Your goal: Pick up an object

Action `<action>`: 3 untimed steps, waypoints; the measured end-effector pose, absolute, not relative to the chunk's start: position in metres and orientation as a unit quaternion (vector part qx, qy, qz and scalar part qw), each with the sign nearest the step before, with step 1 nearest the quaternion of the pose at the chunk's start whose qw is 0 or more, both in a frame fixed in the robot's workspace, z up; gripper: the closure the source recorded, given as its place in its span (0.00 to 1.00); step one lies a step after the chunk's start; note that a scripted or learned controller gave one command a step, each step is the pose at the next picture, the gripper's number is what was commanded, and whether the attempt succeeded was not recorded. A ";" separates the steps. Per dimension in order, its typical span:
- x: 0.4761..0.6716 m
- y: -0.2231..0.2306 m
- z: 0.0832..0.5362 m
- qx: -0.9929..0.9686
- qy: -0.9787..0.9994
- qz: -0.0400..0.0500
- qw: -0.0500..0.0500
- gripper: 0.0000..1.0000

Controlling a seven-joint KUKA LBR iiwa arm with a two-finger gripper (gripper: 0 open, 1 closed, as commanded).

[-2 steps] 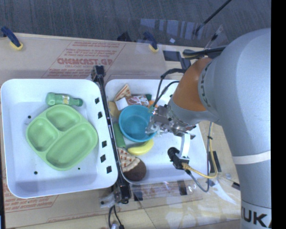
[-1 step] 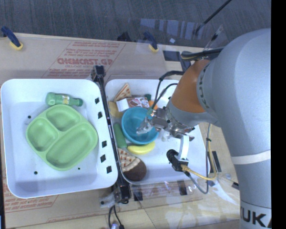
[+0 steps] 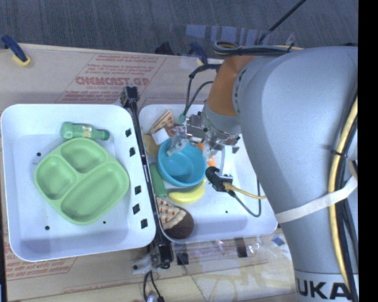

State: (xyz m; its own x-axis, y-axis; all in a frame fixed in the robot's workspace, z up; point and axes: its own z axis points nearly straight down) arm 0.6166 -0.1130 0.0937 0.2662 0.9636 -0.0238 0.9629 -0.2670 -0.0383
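In the right bin (image 3: 238, 214) a blue bowl (image 3: 184, 168) rests partly on a flat yellow disc (image 3: 189, 197). My gripper (image 3: 188, 135) hangs over the bowl's far rim, low and close to it. The wrist and the big grey arm cover the bin's right half. A tan wedge-shaped toy (image 3: 162, 124) lies just left of the gripper. At the bin's near left corner sits a waffle-patterned piece on a brown round (image 3: 174, 219). A small orange bit (image 3: 211, 163) peeks out right of the bowl. I see nothing lifted off the bin floor.
The left bin (image 3: 12, 187) holds a green divided plate (image 3: 82, 180) and a green bottle (image 3: 83, 131) lying on its side behind it. A black divider rail (image 3: 140, 168) runs between the bins. A yellow cable (image 3: 246, 195) loops from the wrist over the right bin.
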 end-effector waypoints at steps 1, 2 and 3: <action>0.560 -0.117 0.096 -0.769 -0.640 0.002 -0.005 0.00; 0.509 -0.109 0.096 -0.839 -0.544 0.000 -0.005 0.00; 0.570 -0.102 0.095 -0.861 -0.508 0.007 0.000 0.00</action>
